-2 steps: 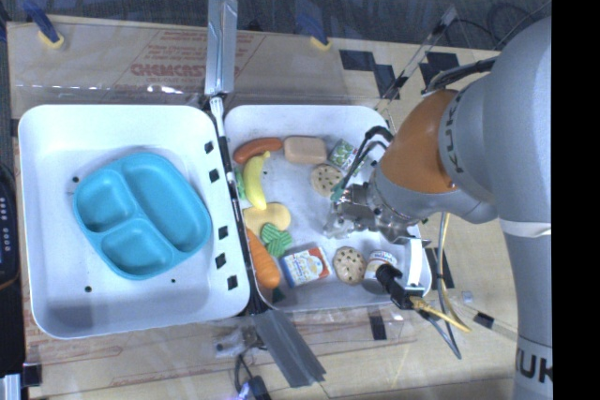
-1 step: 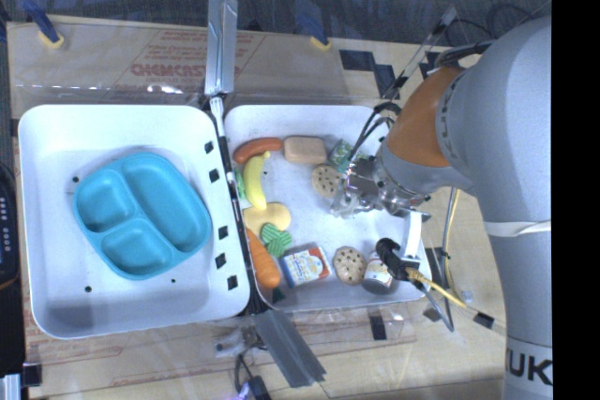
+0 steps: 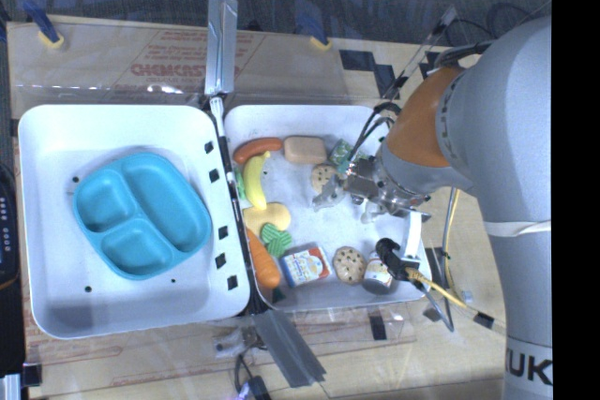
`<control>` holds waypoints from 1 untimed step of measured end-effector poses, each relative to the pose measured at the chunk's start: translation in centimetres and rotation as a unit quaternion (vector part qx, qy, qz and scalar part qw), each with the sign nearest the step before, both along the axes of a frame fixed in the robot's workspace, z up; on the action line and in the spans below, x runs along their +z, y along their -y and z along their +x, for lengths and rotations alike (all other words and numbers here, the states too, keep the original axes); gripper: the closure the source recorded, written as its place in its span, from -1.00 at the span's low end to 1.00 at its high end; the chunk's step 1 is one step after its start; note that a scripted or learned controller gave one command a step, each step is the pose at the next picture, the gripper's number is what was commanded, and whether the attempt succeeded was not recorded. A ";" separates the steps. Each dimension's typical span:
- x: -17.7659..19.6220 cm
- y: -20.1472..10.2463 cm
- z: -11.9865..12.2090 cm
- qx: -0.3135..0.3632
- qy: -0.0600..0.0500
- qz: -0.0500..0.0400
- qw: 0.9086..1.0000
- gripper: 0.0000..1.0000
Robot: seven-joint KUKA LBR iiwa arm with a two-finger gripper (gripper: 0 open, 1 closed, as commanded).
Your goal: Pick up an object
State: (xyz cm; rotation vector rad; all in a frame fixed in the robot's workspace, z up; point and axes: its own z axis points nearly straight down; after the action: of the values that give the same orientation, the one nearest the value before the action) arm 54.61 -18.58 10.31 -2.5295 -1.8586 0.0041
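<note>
The right bin (image 3: 281, 122) holds several toy foods. Along its left side lie a sausage (image 3: 258, 148), a banana (image 3: 255, 181), a yellow piece (image 3: 267, 217), a green ridged piece (image 3: 277, 240) and a carrot (image 3: 264, 265). A tan bread block (image 3: 305, 149) lies at the back. A blue and orange carton (image 3: 304, 266), a speckled cookie (image 3: 349, 264) and a small can (image 3: 378, 275) sit at the front. My gripper (image 3: 337, 187) hangs low over the bin's middle, right beside a second cookie (image 3: 323, 174) and a small green item (image 3: 339, 152).
The left bin (image 3: 56, 295) holds a blue divided plate (image 3: 141, 214). A metal bar (image 3: 221, 42) stands at the back between the bins. The arm's grey body (image 3: 497, 136) covers the right bin's right side. Cables (image 3: 441, 286) hang by the front right corner.
</note>
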 end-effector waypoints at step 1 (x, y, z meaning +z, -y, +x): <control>6.0 -0.1 11.2 0.057 0.004 0.000 0.998 -1.00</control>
State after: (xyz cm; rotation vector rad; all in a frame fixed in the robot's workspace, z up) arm 65.85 -18.45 16.31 -2.4230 -2.0040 -0.0043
